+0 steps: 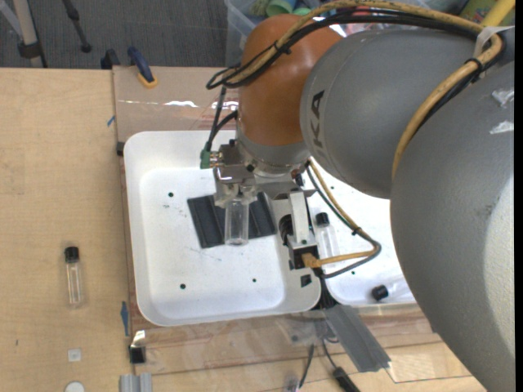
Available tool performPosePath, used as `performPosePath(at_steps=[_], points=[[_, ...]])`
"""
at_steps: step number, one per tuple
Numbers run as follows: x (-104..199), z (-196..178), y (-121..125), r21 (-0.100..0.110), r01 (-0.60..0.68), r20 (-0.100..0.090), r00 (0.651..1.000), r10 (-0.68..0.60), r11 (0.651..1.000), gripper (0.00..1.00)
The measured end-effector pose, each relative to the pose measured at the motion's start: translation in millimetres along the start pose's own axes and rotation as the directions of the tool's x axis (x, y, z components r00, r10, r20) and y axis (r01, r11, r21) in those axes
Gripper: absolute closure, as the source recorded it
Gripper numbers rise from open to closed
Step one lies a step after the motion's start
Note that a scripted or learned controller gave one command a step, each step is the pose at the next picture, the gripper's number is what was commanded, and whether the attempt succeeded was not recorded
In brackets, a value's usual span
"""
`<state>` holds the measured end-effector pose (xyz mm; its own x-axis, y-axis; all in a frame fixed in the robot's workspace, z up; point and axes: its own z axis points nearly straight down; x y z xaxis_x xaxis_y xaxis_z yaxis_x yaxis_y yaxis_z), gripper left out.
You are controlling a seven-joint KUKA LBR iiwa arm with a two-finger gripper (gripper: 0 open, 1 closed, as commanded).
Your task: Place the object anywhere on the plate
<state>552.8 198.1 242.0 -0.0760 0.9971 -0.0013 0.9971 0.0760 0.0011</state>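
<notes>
A dark grey flat plate (208, 219) lies in the middle of the left white bin (163, 292). My gripper (235, 204) hangs directly over the plate's right half, reaching down from the orange-banded wrist. It is shut on a clear vial (237, 225), whose upper end sits between the fingers. The vial's body hangs down over the plate. I cannot tell whether its lower end touches the plate.
A second clear vial with a black cap (73, 274) lies on the wooden bench left of the bin. The right bin (359, 296) holds another vial (324, 229) and a small black cap (380, 292). The arm covers most of the right side.
</notes>
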Motion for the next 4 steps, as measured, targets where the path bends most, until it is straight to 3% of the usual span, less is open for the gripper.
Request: performPosePath(at_steps=[1,2,3,4], points=[[24.8,-0.8,-38.1,0.007,-0.047,0.001,0.999,0.047,0.999,1.0],[-2.2,-46.1,-7.7,0.001,-0.014,0.0,1.0,0.014,1.0,1.0],[26.1,-39.0,-37.4,0.007,-0.034,0.001,0.999,0.034,0.999,1.0],[26.1,-39.1,-37.4,0.007,-0.034,0.001,0.999,0.034,0.999,0.0]])
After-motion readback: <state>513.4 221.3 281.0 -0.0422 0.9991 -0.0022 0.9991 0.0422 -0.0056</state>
